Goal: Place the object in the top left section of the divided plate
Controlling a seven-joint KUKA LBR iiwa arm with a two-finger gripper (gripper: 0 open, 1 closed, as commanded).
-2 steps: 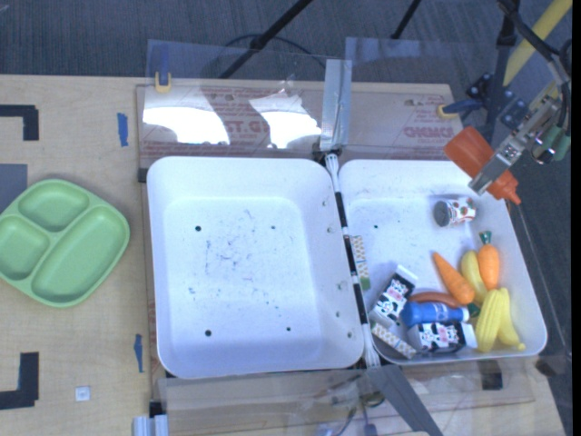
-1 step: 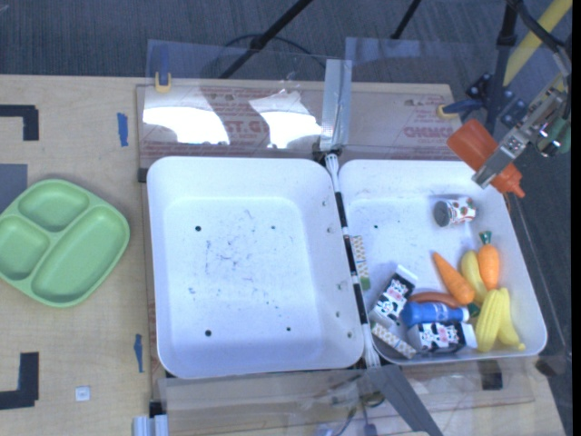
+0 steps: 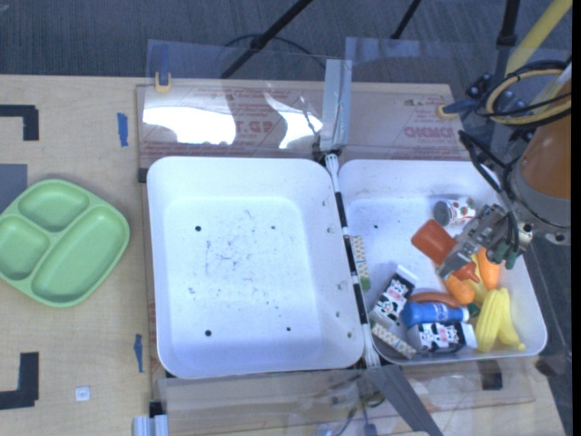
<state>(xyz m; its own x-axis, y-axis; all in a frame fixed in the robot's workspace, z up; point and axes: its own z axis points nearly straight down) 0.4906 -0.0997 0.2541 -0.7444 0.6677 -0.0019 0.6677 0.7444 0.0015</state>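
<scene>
We cannot tell how the gripper (image 3: 472, 248) is set above the crowded toys (image 3: 454, 289) at the right bin's (image 3: 390, 198) right edge, so we risk snagging several before reaching the green plate (image 3: 64, 241) at the bench's left edge.

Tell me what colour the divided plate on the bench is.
The divided plate is light green, seen in the camera view, left of the white bins.

Plate (image 3: 62, 241): matt green plastic. Bench (image 3: 73, 361): pale smooth wood. Bins (image 3: 245, 175): white plastic, left one scuffed. Far panels (image 3: 227, 116): clear, glossy.
</scene>
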